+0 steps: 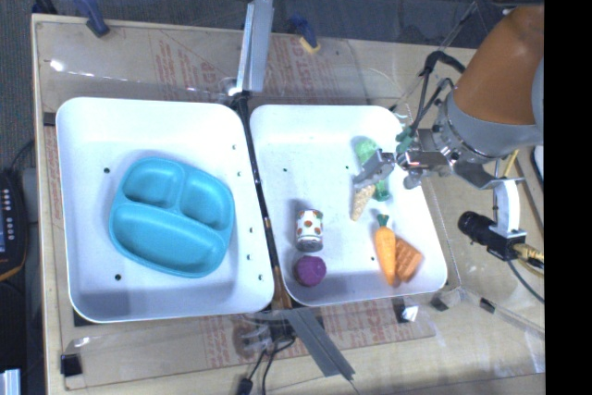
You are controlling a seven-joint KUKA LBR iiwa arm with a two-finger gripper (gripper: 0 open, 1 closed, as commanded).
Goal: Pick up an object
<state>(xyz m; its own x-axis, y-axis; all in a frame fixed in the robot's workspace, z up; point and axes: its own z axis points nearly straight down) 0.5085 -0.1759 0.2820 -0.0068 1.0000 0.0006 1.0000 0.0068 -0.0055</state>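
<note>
White bins: you have two side by side on the counter (139, 46); left bin (83, 125), right bin (305, 129).
Left bin contents: a blue divided plate (172, 215) with three compartments, lying flat near the middle.
Right bin contents: a green item (367, 148) near the far right side, a pale corn cob (362, 197) just below it, an orange carrot (386, 253) toward the near right corner with an orange piece (408, 260) touching its right side, a small can (310, 228) standing upright near the middle, a purple ball-like item (310, 270) just in front of the can.
Arm: grey with orange band (504, 69), reaching in from your right over the right bin's right wall.
End effector (377, 169): low over the green item and the top of the corn cob; you cannot tell from this angle whether it is parted or closed, or whether it grips anything.
Candidates nearest it: green item and corn cob, both on the bin floor.
</note>
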